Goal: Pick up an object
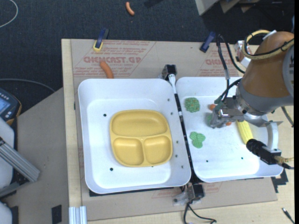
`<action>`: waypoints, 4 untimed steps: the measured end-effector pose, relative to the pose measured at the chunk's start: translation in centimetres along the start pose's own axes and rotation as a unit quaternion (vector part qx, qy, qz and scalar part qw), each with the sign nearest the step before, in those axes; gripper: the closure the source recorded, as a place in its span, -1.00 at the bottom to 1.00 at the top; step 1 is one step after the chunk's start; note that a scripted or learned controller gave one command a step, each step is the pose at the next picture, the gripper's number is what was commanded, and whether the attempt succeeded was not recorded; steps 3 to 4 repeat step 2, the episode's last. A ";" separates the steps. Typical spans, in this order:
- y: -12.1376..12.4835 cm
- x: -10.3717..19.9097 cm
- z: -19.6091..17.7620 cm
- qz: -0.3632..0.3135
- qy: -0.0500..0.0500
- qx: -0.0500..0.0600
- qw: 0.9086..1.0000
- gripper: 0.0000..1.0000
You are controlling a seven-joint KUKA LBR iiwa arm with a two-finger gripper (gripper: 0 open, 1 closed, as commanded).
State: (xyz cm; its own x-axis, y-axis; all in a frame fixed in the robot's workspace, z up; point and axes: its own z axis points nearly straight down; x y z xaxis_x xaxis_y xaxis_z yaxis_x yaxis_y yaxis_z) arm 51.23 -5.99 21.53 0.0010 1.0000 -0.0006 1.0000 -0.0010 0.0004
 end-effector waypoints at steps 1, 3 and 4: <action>-0.3 0.3 0.0 -0.001 0.001 0.001 1.000 1.00; -0.5 -0.4 -1.2 0.000 0.000 -0.001 1.000 1.00; -0.5 -0.4 -1.2 0.000 0.000 -0.001 1.000 1.00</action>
